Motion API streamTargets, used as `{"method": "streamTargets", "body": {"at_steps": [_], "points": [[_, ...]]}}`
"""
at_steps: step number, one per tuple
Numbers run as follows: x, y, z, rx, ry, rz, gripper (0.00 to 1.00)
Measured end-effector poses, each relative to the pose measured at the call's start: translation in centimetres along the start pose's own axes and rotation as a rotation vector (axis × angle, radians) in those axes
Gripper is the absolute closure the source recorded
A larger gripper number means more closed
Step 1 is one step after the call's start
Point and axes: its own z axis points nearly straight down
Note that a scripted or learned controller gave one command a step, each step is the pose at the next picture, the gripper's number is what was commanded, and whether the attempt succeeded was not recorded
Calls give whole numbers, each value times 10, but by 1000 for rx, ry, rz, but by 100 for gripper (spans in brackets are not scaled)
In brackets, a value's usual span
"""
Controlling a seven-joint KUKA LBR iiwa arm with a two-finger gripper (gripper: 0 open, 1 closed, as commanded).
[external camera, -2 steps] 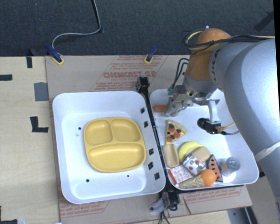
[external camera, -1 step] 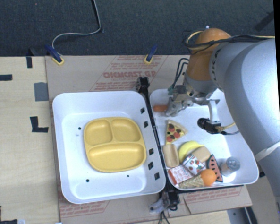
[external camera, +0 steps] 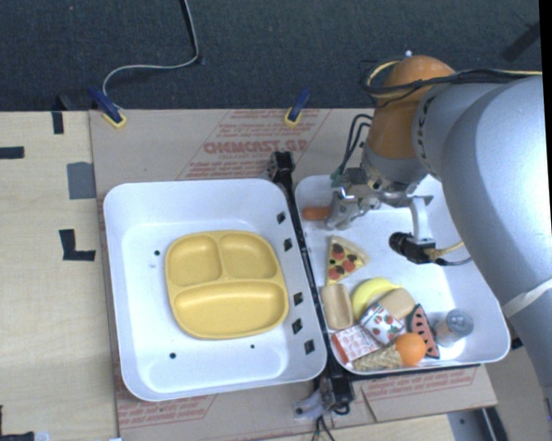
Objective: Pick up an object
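My gripper (external camera: 343, 211) hangs low over the far left part of the right bin (external camera: 467, 292). Just left of it, against the bin's wall, lies a small orange-red piece (external camera: 315, 212), close to the gripper's tip. A pizza slice (external camera: 344, 258) lies a little nearer than the gripper. Further toward the front sit a yellow banana-like piece (external camera: 372, 293), a bread stick (external camera: 336, 305), a small carton (external camera: 383, 324), a wafer (external camera: 356, 346), a watermelon slice (external camera: 422, 325), an orange ball (external camera: 410, 348) and a grey cap (external camera: 459, 324).
The left bin (external camera: 136, 298) bears a yellow divided plate (external camera: 228, 283) in its middle. A black clip-lined divider (external camera: 297, 260) separates the two bins. The arm's grey body (external camera: 497, 173) covers the right bin's far right side.
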Motion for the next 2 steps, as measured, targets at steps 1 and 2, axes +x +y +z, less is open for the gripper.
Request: {"method": "streamTargets", "body": {"at_steps": [1, 2], "points": [[0, 0, 0, 0, 0, 0, 0], [0, 0, -9, 1, 0, -1, 100]]}}
